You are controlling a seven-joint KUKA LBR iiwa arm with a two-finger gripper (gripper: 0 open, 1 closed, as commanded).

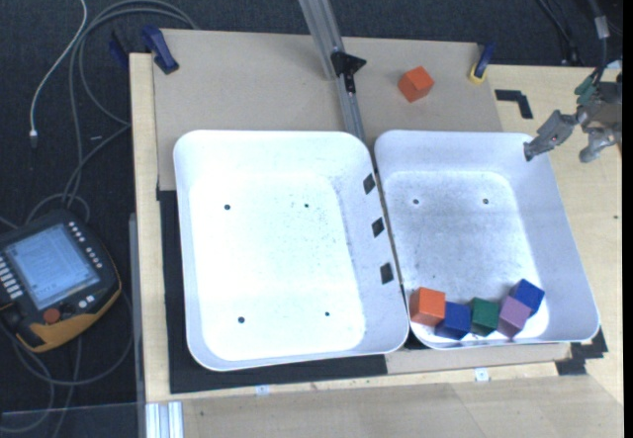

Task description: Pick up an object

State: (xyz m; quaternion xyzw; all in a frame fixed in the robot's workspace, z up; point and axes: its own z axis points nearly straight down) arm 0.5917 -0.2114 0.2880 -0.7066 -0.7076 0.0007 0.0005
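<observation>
- Gripper (pixel 572 137): at the far right of the view, above the upper right corner of the right bin (pixel 554 219). Two fingers visible, spread apart, nothing between them.
- Right bin: five blocks clustered along the near wall. Left to right: orange block (pixel 427 305), blue block (pixel 456 318), green block (pixel 485 314), purple block (pixel 514 313), second blue block (pixel 529 294) (sits just behind the purple one, touching it). Neighbours in the row touch or nearly touch.
- Gripper is well apart from this cluster, at the opposite end of the bin.
- Left bin (pixel 198 228): white, touches the right bin along the centre edge.
- Another orange cube (pixel 416 83) lies on the bench board (pixel 247 80) beyond the bins, outside both.
- Handheld control pendant (pixel 49 278) lies on the floor left of the bench.
</observation>
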